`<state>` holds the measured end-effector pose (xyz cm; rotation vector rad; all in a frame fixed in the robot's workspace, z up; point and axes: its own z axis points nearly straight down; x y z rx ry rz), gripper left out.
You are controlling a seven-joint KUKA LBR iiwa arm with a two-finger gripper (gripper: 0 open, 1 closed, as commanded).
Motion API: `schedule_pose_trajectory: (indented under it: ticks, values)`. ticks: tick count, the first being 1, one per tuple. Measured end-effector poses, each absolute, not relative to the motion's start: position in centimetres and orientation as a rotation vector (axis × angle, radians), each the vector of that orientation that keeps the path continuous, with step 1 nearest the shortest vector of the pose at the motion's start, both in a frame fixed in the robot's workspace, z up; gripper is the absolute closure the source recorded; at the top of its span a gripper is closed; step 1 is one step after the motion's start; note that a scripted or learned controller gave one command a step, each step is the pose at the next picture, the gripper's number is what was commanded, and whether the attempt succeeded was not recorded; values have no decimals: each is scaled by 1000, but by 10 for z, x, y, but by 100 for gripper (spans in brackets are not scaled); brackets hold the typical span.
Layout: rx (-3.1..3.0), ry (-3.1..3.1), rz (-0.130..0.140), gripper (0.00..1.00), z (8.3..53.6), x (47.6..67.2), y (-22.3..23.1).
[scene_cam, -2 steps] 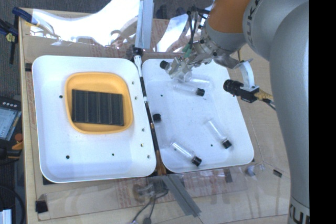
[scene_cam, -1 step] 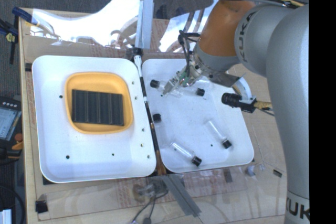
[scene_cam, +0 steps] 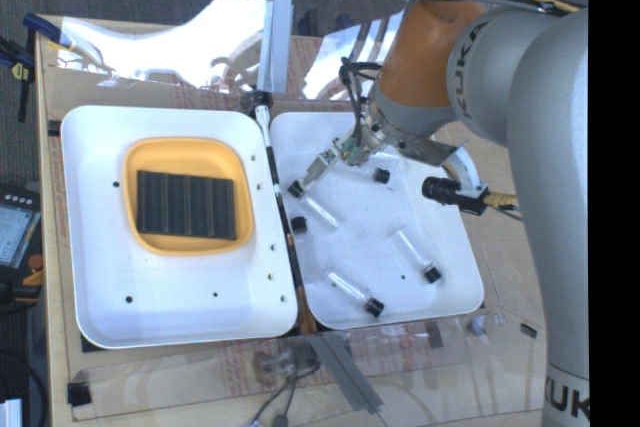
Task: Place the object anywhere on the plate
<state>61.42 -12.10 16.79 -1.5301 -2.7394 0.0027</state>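
- A wooden table (scene_cam: 420, 385) carries two shallow white bins side by side; crumpled clear plastic lies along the top of the frame behind them.
- My tool (scene_cam: 350, 150) hangs over the upper middle of the right bin (scene_cam: 460, 290), slanting down toward the lower left. I cannot tell how far apart it stands, nor whether it has anything.
- Several small clear vials with black caps lie scattered in that bin. The nearest vial (scene_cam: 313, 169) sits just below-left of my tip, its long axis running lower left to upper right, roughly in line with my approach.
- Others lie at centre (scene_cam: 311, 212), lower middle (scene_cam: 357, 294) and lower right (scene_cam: 417, 257).
- The plate (scene_cam: 140, 165), yellow with a dark ribbed insert, rests in the left bin (scene_cam: 170, 315), left of frame centre.
- The raised rims between the bins stand in the way of the carry leftward.
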Motion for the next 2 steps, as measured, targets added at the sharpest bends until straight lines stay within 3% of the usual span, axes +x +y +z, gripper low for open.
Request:
schedule_pose_trajectory:
  ticks: [1,2]
  values:
    - [-1110,-2942,0,0,224,606,-103]
    - [-502,-3105,1,0,225,622,-132]
